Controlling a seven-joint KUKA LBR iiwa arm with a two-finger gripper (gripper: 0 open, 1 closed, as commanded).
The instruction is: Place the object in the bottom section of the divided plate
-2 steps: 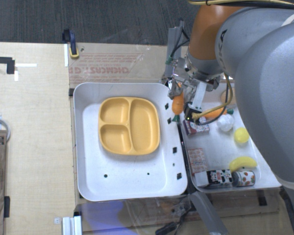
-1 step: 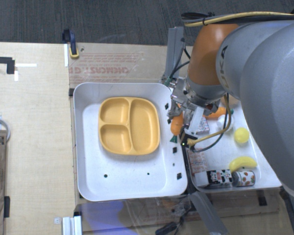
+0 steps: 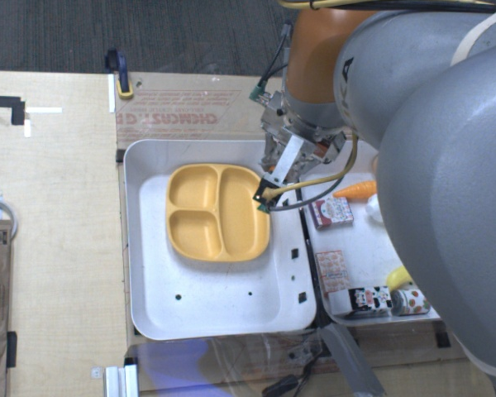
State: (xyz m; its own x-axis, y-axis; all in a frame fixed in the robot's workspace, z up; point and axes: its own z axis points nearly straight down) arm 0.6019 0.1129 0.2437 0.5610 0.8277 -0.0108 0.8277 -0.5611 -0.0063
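Gripper [image 3: 291, 157] hangs over the top right corner of the left bin [image 3: 149, 321], just above the right edge of the divided plate [image 3: 218, 213]. Can't tell its opening or whether it has hold of anything; the wrist and cables cover it. A white tab and a dark cable end reach down to about the plate's right rim.

Divided plate is yellow, rounded-square, three sections: two smaller ones on the left, one large one on the right. It lies flat in the upper middle of the left bin, slightly rotated, the long divider running roughly top to bottom.

Which object is the one to be placed can't be told. In the right bin [image 3: 331, 304], partly under the arm: an orange carrot-like thing [image 3: 357, 191], long axis left-right; a small red and white packet [image 3: 331, 212]; another flat packet [image 3: 331, 269]; a yellow item [image 3: 399, 277]; small boxes [image 3: 388, 301] at the bottom.
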